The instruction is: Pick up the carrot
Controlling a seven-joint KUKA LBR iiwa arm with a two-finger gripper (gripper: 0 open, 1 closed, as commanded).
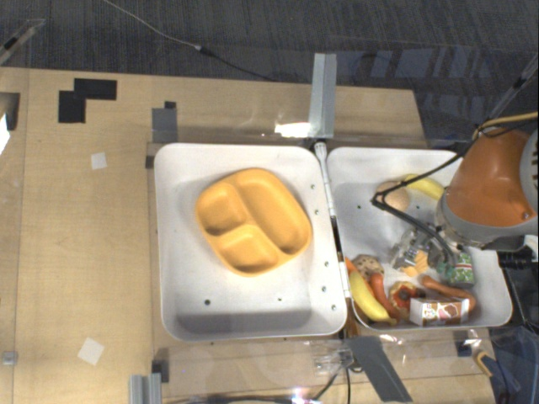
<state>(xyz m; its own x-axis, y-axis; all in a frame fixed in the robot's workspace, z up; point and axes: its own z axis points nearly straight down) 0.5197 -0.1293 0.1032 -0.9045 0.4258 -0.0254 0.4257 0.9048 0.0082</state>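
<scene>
Leftward, the yellow tray (253, 220) fills the left bin (181, 310). Your carrot (379, 292) lies low in the right bin (354, 175), beside the banana (365, 294), its long axis running near-to-far. It sits down-left of the gripper (418, 251), whose state you cannot tell.

The carrot (377, 288) is a slim orange-red piece lying flat in the right bin (362, 175), near the bin's front edge toward its left corner. It runs diagonally and touches a yellow banana (365, 298) alongside it.
</scene>
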